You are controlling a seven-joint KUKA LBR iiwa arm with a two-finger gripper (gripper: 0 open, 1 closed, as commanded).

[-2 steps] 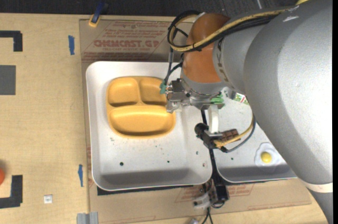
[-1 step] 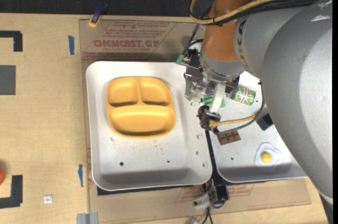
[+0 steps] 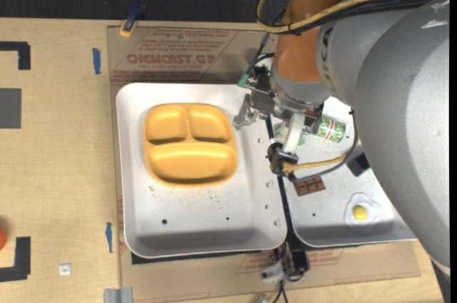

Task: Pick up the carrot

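Grey-metal gripper (image 3: pixel 250 108) hangs above the 2 bins' shared wall (image 3: pixel 268 201); released or clenched, I cannot tell. Beside it sit yellow tray (image 3: pixel 191 143) and green can (image 3: pixel 330 128). Carrot is probably hidden under the arm (image 3: pixel 385 80). Approach step: locate it first.

Bench (image 3: pixel 57 151) w/ cardboard sheet (image 3: pixel 178 55) on it, left bin (image 3: pixel 189 223) & right bin (image 3: pixel 332 223) atop.

Yellow plate (image 3: pixel 191 143) lies in the left-hand bin (image 3: pixel 143 223) (three compartments).
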